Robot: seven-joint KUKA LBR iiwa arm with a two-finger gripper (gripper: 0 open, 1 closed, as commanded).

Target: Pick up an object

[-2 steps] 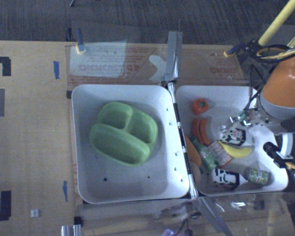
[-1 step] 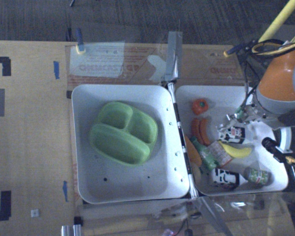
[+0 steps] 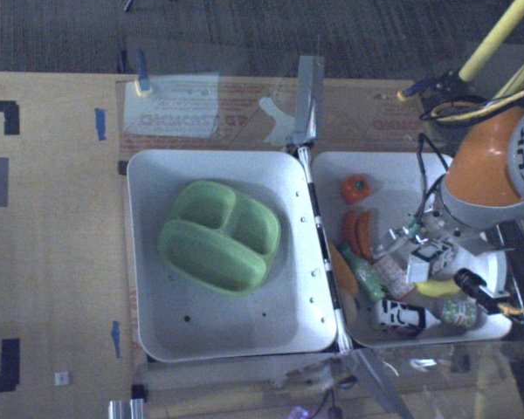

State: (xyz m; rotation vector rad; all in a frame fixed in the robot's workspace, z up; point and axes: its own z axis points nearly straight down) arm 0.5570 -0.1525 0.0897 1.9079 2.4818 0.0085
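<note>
Gripper (image 3: pixel 410 238), grasp state indiscernible, over right bin (image 3: pixel 380 166) of jumbled items, including red tomato (image 3: pixel 355 188); left bin (image 3: pixel 148 234) holds green divided tray (image 3: pixel 220 235).

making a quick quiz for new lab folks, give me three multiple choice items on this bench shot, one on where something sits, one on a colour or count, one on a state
1. Where does the green divided tray sit?
A. in the left bin
B. in the right bin
C. on the cardboard bench top

2. What colour is the tomato-like toy near the far end of the right bin?
A. blue
B. red-orange
C. white

3. How does the green divided tray lie?
A. standing on edge against the bin wall
B. stacked on another tray
C. flat on the bin floor, turned at an angle to the walls

Answers:
1 A, the tray rests inside the left bin, alone.
2 B, it is red-orange with a small green top.
3 C, it lies flat, its edges skewed to the bin walls.
</note>
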